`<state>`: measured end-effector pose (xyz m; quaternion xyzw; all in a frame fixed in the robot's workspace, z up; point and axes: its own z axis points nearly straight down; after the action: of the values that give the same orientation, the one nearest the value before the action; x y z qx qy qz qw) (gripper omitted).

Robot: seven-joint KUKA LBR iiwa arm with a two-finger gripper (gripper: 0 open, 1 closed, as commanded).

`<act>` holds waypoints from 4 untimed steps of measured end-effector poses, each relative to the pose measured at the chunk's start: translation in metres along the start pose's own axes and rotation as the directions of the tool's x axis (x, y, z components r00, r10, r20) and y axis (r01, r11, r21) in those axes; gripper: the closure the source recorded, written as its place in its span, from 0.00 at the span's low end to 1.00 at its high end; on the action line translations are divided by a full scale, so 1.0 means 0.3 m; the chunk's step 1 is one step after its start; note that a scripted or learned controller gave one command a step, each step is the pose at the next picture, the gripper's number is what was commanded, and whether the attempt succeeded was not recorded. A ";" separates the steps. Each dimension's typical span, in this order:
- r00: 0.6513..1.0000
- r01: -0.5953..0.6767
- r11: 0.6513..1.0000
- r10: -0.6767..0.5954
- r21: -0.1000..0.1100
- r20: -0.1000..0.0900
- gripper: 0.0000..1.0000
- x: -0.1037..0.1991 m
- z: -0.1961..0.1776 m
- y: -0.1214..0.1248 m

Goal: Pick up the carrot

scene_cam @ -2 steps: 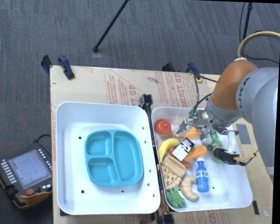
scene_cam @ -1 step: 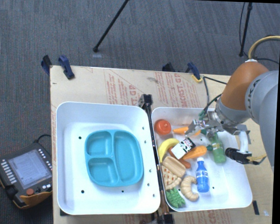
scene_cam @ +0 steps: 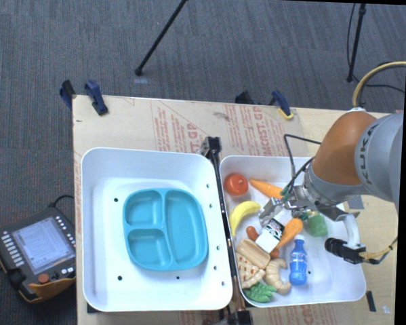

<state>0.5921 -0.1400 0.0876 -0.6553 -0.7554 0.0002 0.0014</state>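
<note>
Broadly, the table (scene_cam: pixel 158 119) carries two white bins side by side. The left bin (scene_cam: pixel 103 180) holds a blue divided plate (scene_cam: pixel 165 229). The right bin (scene_cam: pixel 339 278) holds a crowded heap of toy food. The grey arm (scene_cam: pixel 356 156) reaches in from the right and hangs low over that heap.

Two orange pieces in the right bin could be the carrot. The upper carrot (scene_cam: pixel 265 188) lies toward the far wall, just beside a red tomato (scene_cam: pixel 236 184), with its long axis running nearly left to right. The lower carrot (scene_cam: pixel 290 230) lies slantwise, its thick end up and to the right. It sits between a small black-and-white box (scene_cam: pixel 272 233) and a blue bottle (scene_cam: pixel 297 260), close against both.

The fingers (scene_cam: pixel 282 211) sit between the two carrots. The lower one is just below them and looks nearer, while the upper one is up and to the left. I cannot tell whether they are released or clenched, nor whether they touch either carrot.

The lower carrot seems the likelier target, and a grip across its slant would suit it. Room is tight there, since a banana (scene_cam: pixel 244 213) and a green piece (scene_cam: pixel 316 225) also crowd in. The upper carrot has more open floor around it.
</note>
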 end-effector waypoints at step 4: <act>0.467 0.884 0.467 -0.884 0.000 0.002 0.00 0.212 0.000 -0.067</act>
<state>0.5633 -0.0799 0.0878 -0.1715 -0.9852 -0.0006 0.0003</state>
